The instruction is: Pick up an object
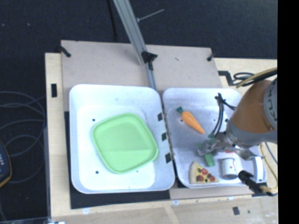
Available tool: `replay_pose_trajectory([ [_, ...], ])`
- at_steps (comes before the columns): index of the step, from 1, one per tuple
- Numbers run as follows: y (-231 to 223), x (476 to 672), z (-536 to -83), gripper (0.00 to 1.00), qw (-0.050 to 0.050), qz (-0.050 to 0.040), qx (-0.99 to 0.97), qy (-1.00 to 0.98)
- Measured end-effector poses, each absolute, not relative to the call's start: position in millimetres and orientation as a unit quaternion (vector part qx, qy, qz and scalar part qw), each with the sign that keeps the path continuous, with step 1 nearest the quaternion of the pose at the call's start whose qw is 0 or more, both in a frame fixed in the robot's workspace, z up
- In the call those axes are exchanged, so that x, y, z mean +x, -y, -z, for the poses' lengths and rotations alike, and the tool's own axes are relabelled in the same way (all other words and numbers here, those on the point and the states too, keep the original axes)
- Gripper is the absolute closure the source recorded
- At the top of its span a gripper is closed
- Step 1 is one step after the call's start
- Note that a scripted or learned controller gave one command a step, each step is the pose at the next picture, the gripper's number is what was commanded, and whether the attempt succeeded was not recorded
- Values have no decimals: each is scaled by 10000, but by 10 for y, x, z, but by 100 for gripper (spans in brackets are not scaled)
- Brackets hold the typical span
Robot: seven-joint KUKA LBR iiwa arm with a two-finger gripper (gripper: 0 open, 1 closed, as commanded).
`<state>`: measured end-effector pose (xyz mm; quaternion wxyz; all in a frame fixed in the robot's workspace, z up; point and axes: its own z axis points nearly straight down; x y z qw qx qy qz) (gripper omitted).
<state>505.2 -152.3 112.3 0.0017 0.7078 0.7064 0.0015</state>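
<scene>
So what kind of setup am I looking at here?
Probably a lab bench rig for robot grasping trials: two shallow white bins side by side, toy items such as an orange plastic carrot and a pizza slice, and a square green plastic plate.

No text, label, brand, number or sign can be read on the bins, the bench or anything lying there.
</scene>
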Motion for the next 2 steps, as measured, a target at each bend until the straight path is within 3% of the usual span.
replay_pose_trajectory([
  [2, 1494, 4996, -2208, 100, 23, -16, 7072, -7071],
])
